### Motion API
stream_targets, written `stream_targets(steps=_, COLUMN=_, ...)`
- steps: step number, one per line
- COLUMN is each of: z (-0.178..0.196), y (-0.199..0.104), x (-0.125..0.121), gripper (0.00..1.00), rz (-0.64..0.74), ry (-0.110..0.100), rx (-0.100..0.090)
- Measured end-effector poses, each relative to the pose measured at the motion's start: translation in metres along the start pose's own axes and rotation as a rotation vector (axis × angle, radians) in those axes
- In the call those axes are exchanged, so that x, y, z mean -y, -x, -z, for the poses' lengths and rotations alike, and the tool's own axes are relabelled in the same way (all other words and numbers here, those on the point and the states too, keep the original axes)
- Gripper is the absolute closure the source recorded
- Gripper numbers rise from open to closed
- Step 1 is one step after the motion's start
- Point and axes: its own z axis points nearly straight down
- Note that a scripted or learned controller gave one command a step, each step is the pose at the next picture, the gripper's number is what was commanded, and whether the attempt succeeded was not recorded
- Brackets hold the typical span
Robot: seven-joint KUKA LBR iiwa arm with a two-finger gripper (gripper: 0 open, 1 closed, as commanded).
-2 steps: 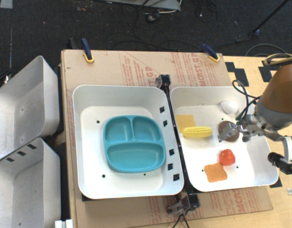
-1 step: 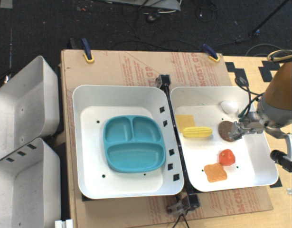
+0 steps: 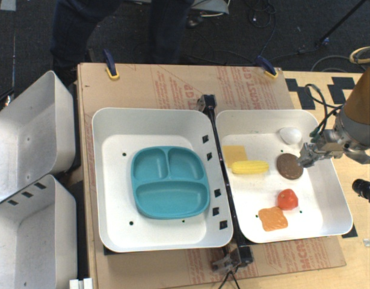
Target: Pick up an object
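The right bin (image 3: 329, 212) holds several small items: a yellow square slab (image 3: 233, 154), a yellow corn-like piece (image 3: 250, 167), a brown round disc (image 3: 289, 167), a white egg-like object (image 3: 290, 135), a red tomato-like piece (image 3: 287, 199) and an orange slab (image 3: 273, 219). My gripper (image 3: 308, 156) comes in from the right and sits low at the brown disc's right edge, just below the white object. Nothing shows between its fingers.
The left bin (image 3: 112, 221) carries a teal divided plate (image 3: 170, 181). A black divider with clips runs between the bins. Two more white bins stand tilted at the far left (image 3: 28, 137). Cables lie on the dark floor behind the bench.
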Motion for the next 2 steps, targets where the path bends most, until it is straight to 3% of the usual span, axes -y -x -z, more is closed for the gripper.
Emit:
stream_targets(steps=1, z=0.051, y=0.0, x=-0.002, gripper=1.0, rz=0.0, ry=0.001, rx=0.0)
stream_targets(steps=2, z=0.056, y=-0.05, x=-0.009, gripper=1.0, rz=0.004, ry=-0.004, rx=-0.003)
